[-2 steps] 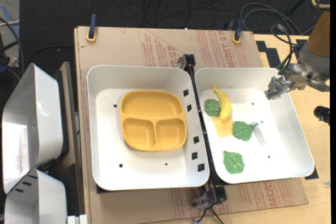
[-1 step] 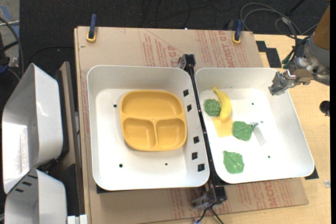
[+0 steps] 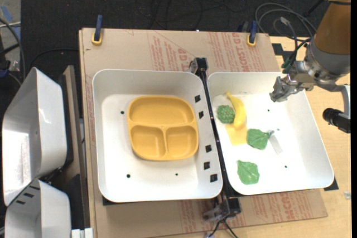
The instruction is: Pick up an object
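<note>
Grey tool (image 3: 281, 91) above right bin (image 3: 301, 170), w/ banana (image 3: 238, 110) nearby.

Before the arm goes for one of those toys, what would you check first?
1. Gripper over the right bin: ok, near its far right edge.
2. Gripper above a target: not ok, the banana and broccoli lie off to its left.
3. Fingers open: cannot tell.
4. Banana clear of broccoli: not ok, they touch.
5. Green pieces lying apart: ok.
</note>
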Robot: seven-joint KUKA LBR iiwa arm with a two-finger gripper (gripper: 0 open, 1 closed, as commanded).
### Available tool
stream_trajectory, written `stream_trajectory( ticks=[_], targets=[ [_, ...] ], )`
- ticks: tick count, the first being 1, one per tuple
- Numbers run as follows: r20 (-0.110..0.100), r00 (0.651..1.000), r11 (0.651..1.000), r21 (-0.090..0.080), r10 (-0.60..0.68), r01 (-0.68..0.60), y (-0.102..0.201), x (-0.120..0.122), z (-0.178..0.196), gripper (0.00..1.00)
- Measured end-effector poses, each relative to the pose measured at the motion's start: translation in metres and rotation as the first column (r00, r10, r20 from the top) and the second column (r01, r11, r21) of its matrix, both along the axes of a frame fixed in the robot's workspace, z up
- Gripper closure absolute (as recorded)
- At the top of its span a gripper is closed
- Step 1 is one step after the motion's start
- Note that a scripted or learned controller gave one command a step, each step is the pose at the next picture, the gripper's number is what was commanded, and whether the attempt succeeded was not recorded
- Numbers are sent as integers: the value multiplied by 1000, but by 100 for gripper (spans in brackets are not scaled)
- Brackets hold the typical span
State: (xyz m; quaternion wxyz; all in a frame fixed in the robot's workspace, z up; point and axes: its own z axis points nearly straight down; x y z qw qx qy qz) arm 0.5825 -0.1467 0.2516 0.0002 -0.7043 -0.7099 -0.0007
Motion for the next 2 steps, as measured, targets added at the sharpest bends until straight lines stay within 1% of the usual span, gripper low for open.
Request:
stream_trajectory(
  ticks=[1,2],
  targets=[
    [-1,1000,1000,0,1,-1,50,0,5,100],
    [-3,1000,1000,1,1,-1,105,-9,-11,100]
  ],
)
